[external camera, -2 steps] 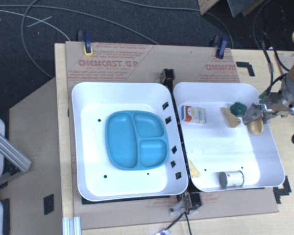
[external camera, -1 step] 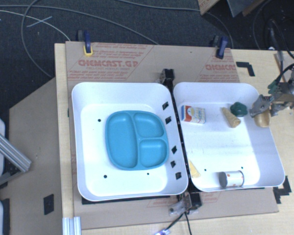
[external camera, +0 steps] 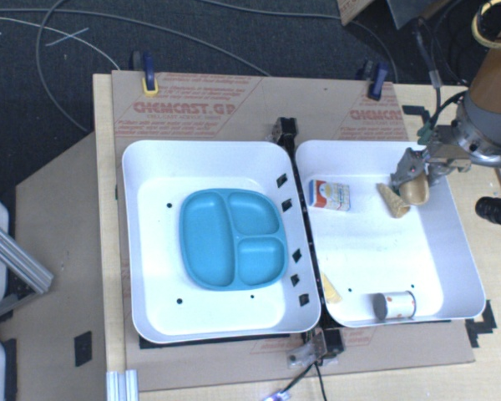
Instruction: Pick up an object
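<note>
Hovering at the right bin's (external camera: 463, 249) far corner, the end effector (external camera: 411, 176) touched a tan object (external camera: 398, 199); its grip state was unclear, so the object could slip away.

The right bin (external camera: 451, 249) holds four things. A small white packet with a red mark (external camera: 330, 195) lies flat at the far left. A tan piece (external camera: 393, 200) lies at the far right. A white and grey cylinder (external camera: 395, 305) lies on its side at the near edge. A small yellow piece (external camera: 329, 289) lies at the near left corner.
</note>
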You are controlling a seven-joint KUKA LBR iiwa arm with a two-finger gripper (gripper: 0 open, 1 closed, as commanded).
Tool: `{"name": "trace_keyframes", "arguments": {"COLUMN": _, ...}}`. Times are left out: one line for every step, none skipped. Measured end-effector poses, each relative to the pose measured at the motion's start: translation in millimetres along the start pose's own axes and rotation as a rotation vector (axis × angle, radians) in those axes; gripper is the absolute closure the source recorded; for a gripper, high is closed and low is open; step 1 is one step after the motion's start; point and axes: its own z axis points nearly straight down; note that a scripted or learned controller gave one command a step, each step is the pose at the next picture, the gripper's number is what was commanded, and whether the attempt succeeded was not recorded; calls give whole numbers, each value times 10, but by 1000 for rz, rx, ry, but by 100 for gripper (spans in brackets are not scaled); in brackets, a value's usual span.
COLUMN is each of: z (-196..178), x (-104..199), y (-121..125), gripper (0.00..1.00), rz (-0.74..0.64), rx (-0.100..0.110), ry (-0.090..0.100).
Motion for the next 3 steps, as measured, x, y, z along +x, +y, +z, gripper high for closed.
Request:
{"name": "trace_keyframes", "arguments": {"z": -36, "x": 528, "y": 175, "gripper": 100, "rz": 1, "rx": 0, "ry": 0}}
{"name": "trace_keyframes", "arguments": {"z": 117, "x": 1097, "y": 279, "gripper": 100, "rz": 1, "rx": 6, "ry": 1}}
{"name": "trace_keyframes", "arguments": {"z": 299, "x": 1543, "y": 483, "gripper": 100, "rz": 2, "rx": 3, "ry": 0}}
